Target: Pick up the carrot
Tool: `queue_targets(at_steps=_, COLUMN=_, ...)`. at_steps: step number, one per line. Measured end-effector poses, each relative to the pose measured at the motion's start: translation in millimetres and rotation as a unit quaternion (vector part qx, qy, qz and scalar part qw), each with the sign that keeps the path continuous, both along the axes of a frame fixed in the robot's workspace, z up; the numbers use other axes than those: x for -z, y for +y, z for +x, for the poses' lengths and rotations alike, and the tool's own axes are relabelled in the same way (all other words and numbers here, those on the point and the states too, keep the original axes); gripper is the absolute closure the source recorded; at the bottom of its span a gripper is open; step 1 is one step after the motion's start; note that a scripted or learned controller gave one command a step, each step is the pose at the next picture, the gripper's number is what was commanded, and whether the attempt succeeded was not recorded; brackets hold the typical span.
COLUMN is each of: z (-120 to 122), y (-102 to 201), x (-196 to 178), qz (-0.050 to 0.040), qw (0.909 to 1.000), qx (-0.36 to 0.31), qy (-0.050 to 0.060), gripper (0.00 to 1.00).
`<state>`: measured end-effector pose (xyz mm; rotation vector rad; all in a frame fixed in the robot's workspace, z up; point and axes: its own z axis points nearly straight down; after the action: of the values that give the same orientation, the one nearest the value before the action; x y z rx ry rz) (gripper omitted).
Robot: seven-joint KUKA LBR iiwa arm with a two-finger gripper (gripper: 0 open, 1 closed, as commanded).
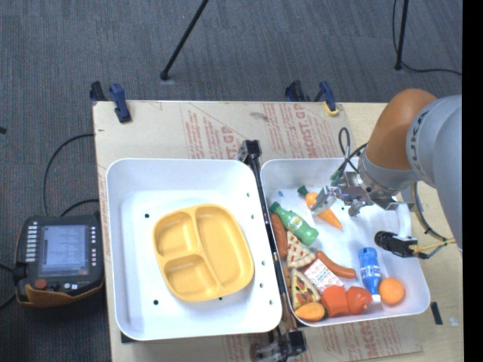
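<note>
One carrot [329,217] in the right bin [419,277], with the gripper [337,200] just above it.

The carrot lies in the upper middle part of the right bin, its point toward the lower right, near the cap of the green bottle [295,224]. The gripper is touching it or very near; I cannot tell if its fingers are spread or pressed together, and no carrot is seen between them. To do this step well, I think the fingers should go down on both sides of the thick end, across the carrot's length, and close slowly, because the cone shape can slip out. The arm [411,138] comes from the right edge of the frame, its orange band at the upper right, with the wrist bent down and left into the bin.
</note>
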<state>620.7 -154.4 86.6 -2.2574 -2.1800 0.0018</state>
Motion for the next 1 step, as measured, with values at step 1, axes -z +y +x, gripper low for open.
queue_targets(at_steps=1, z=0.8, y=0.1, x=-10.7, qz=0.0003, qw=1.0, qx=0.0, qy=-0.001, gripper=1.0)
